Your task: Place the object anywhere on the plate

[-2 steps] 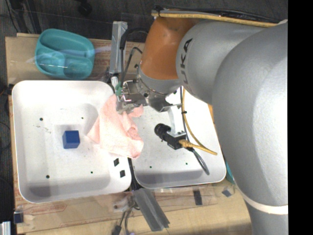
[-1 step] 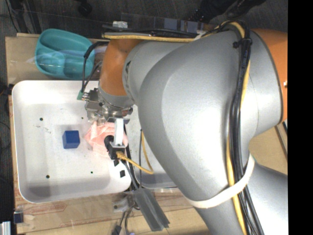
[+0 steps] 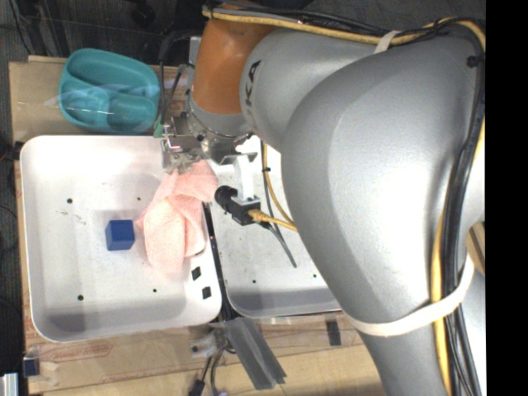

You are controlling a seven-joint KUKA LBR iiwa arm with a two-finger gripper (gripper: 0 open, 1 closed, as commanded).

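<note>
While the jaws (image 3: 183, 151) hang over the left bin (image 3: 49, 221), a pink cloth (image 3: 175, 217) trails from them (whether pinched between them, I cannot tell) onto the bin floor; a blue cube (image 3: 120, 234) sits just beside it, a teal plate (image 3: 107, 91) lying beyond the rim

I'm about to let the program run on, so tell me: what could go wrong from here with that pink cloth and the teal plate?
1. The pink cloth hangs below the gripper and drapes into the left bin; the grip may be thin and it could slip free.
2. The teal plate sits outside the bin, so the trailing cloth may catch the rim.
3. The dragging cloth could nudge the blue cube.
</note>
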